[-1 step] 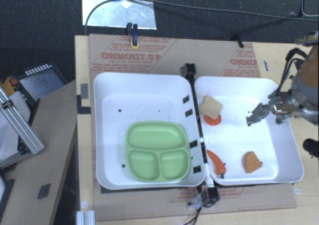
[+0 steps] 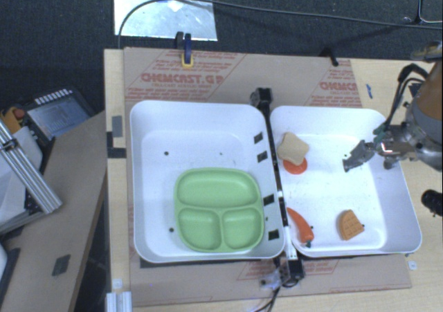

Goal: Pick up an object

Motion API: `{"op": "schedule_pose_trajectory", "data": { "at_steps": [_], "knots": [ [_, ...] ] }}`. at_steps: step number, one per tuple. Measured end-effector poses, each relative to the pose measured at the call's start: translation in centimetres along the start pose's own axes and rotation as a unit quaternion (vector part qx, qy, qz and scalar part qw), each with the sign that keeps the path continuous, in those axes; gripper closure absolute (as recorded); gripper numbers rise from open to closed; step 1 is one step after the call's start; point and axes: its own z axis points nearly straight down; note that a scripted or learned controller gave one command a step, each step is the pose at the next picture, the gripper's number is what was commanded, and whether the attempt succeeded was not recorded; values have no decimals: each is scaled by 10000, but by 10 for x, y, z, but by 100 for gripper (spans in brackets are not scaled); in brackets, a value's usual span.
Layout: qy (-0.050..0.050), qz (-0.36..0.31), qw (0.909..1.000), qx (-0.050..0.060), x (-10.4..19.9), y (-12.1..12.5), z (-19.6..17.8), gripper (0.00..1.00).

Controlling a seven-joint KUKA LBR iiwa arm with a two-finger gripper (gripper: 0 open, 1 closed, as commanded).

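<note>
The gripper (image 2: 354, 157) hangs over the right bin (image 2: 398, 224), near its right wall, reaching in from the arm (image 2: 422, 139) at the bench's edge; whether it is open or shut you cannot tell from this view, and nothing is seen held in it. Three candidates lie in that bin: a beige block (image 2: 293, 146) resting on a red disc (image 2: 295, 166) by the divider, a carrot (image 2: 301, 226) along the divider at the front, and a tan biscuit (image 2: 350, 224) toward the front right. The left bin (image 2: 149, 165) holds a green tray (image 2: 220, 208) (too broad for this gripper, likely). Your nearest target looks to be the biscuit, in front of the gripper with bare floor all round it. Centre over it before you descend, turn the wrist so the jaws cross its short side, and go low enough to catch the edges, since it lies flat. The carrot sits tight against the divider and would crowd one jaw; the block, stacked on the disc, may slide
</note>
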Motion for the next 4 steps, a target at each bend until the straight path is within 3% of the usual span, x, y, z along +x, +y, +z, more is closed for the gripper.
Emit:
{"op": "schedule_pose_trajectory", "data": {
  "at_steps": [2,3,4],
  "knots": [
    [9,9,10000,36,0,-10,122,0],
    [9,8,10000,31,1,-2,179,0],
    [2,6,10000,2,0,0,166,100]
  ]
}}
